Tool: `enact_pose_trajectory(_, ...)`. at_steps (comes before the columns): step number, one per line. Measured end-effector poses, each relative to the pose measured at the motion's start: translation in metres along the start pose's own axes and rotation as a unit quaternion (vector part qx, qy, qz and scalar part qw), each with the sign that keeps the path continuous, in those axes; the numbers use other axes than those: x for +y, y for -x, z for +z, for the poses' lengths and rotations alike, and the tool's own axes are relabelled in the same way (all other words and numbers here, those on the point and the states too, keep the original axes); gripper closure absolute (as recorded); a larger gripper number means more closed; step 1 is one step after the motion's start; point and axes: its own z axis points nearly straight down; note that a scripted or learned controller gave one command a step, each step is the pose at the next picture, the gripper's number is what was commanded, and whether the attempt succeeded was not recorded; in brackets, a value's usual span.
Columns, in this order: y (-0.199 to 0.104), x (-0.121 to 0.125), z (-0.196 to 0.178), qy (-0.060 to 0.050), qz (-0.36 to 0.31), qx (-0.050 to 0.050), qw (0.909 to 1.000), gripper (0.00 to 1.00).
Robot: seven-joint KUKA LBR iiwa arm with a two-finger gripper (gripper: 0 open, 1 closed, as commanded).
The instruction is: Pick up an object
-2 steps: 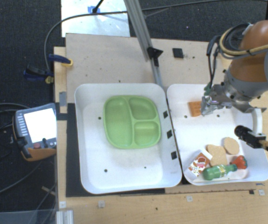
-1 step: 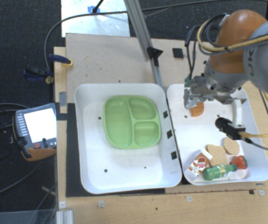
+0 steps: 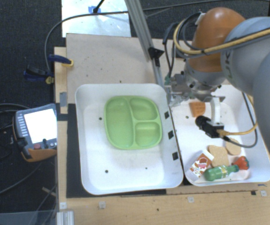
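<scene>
1. Orange-brown, flat and square, a toast-like piece (image 3: 197, 108) lay in the right bin (image 3: 261, 172), near its far left corner, just beside the gripper (image 3: 187, 95).
2. I could not tell how the jaws stood; the wrist covered them.
3. It looked like a light toy food, probably stiff plastic and a little slippery. Lying flat, it gave little height to grip, so I would take it across two opposite edges.
4. More small things were crowded in the near corner of the same bin: a green bottle (image 3: 221, 172), a red piece (image 3: 241, 162), tan slices (image 3: 218, 153) and a printed packet (image 3: 200, 165). They touched each other, so a clean grip there seemed harder.
5. The left bin (image 3: 92, 168) held a green divided plate (image 3: 133, 122).
</scene>
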Motion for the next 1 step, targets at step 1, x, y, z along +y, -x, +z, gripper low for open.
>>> enact_pose_trajectory(1, -0.0458, 0.0210, 0.0122, 0.000, 0.001, 0.000, 1.0000, 1.00)
